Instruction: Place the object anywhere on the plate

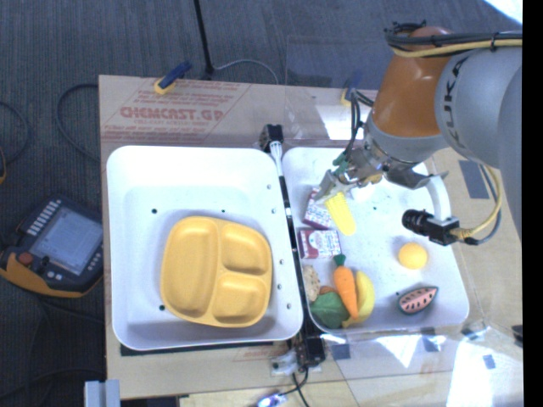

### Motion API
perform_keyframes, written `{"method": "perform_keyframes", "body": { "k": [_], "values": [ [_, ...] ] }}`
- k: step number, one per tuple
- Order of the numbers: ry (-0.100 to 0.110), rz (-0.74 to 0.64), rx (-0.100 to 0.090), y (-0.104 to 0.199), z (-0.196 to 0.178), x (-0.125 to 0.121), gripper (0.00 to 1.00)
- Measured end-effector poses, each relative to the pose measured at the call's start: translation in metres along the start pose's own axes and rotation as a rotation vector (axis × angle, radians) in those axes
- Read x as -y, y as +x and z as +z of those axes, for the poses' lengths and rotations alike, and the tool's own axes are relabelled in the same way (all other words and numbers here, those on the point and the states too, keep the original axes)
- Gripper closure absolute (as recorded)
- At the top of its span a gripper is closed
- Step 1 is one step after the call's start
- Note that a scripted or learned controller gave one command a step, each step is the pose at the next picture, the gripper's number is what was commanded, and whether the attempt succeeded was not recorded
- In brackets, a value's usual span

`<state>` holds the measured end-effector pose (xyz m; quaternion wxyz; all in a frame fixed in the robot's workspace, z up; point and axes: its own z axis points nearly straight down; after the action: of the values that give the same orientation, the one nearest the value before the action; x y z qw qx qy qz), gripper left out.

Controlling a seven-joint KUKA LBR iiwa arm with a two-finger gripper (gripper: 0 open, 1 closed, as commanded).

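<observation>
Camera view had the pincer (pixel 346 179) low over the right bin (pixel 450 308), near its far-left corner, with a yellow corn cob (pixel 341 214) directly beneath it. I could not tell whether the pincer was clenched, released or grasping the cob; the wrist hid the contact. I judged the step in hand to be the pick, not yet the carry.

The cob lay close to the wall shared with the left bin (pixel 127 312), beside a small pink carton (pixel 318 214). Its long axis ran from the bin's far-left corner toward its near-right, upper end under the pincer, lower end pointing at the bin's middle.

The yellow plate (pixel 216 270) sat in the left bin. The next move, as I read it, called for a lift over the dividing wall and a release above any plate compartment.
</observation>
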<state>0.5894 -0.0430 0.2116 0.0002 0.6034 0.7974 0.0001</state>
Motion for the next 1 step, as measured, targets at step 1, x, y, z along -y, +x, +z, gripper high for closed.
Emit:
{"method": "perform_keyframes", "body": {
  "k": [1],
  "values": [
    [0.000, 0.000, 0.000, 0.0001, 0.0000, 0.0000, 0.00]
  ]
}}
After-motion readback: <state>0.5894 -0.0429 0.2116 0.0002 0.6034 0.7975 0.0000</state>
